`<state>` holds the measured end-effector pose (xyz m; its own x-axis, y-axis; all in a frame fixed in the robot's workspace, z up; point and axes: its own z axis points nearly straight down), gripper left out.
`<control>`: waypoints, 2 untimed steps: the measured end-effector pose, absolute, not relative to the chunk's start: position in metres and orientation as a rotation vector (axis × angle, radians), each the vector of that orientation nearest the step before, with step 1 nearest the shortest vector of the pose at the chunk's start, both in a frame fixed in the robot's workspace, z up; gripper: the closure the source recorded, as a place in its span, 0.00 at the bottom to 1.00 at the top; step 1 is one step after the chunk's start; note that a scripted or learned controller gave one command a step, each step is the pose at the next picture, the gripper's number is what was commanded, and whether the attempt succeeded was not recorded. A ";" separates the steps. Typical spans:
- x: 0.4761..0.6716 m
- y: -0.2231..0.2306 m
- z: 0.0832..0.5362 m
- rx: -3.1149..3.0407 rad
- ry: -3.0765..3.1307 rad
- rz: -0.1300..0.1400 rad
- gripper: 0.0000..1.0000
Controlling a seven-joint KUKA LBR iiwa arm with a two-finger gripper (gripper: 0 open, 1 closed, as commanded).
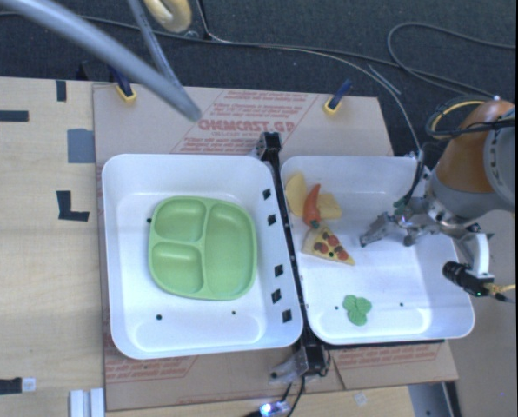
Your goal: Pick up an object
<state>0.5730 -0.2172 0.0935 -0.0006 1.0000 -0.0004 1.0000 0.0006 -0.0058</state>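
A: Left bin (120,233)?
B: Green divided plate (202,248), flat.
A: Right bin (450,324)?
B: Pizza slice (328,247), red pepper (313,203) on yellow pieces (297,188), green bit (356,309) near front wall.
A: Gripper (382,229)?
B: Low over right bin, fingers spread, gripping nothing, pizza slice just beside.

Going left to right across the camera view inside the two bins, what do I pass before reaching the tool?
Green divided plastic plate in the left white bin → red toy pepper → toy pizza slice → green leafy toy in the right white bin → tool.
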 end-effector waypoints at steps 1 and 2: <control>0.574 -0.217 0.086 -2.222 -2.226 0.003 0.00; 0.575 -0.218 0.097 -2.225 -2.231 0.000 1.00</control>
<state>0.5751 -0.2178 0.0974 -0.0027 1.0000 -0.0062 1.0000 0.0027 0.0060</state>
